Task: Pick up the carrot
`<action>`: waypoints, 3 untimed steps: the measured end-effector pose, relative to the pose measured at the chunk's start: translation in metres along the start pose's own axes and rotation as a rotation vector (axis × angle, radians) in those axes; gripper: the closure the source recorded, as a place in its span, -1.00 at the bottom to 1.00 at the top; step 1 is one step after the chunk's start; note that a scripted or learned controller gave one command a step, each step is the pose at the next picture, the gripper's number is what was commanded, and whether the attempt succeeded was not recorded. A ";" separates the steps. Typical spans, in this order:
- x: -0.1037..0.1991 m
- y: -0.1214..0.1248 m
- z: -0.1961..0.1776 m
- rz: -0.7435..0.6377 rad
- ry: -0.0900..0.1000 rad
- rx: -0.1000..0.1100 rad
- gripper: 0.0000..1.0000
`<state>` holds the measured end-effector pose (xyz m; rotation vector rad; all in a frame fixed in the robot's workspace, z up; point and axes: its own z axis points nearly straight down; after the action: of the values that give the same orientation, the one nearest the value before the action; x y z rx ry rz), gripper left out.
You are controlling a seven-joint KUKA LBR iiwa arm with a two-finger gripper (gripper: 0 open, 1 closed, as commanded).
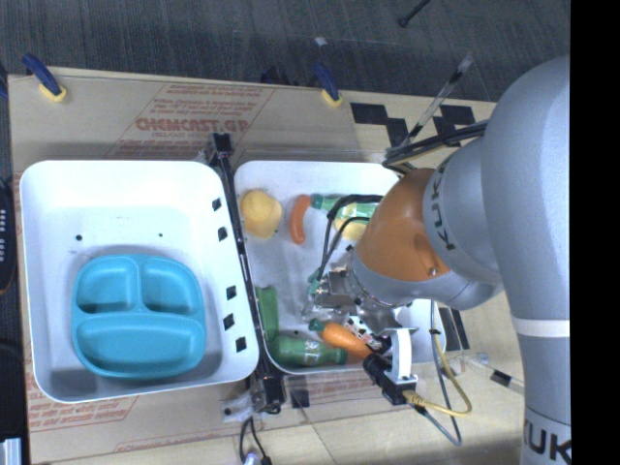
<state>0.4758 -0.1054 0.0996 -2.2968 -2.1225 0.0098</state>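
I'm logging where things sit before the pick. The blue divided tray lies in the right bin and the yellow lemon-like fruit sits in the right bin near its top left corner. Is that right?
Not quite. The camera view shows the blue divided tray lying in the left bin, not the right one. The rest stands: the yellow fruit sits in the right bin near its top left corner.

- The arm (pixel 513 192) reaches in from the right, its grey body bent down toward the near side.
- The orange band (pixel 402 235) sits just above the wrist.
- The gripper (pixel 341 329) hangs low, pointing down, with cables trailing beside it.
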 end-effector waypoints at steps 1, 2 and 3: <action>-0.041 0.004 -0.069 -0.085 -0.006 -0.013 1.00; -0.040 0.003 -0.067 -0.085 -0.004 -0.008 -1.00; -0.015 0.001 0.009 -0.428 -0.004 -0.005 -1.00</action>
<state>0.4759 -0.1200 0.0904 -1.7964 -2.5670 0.0040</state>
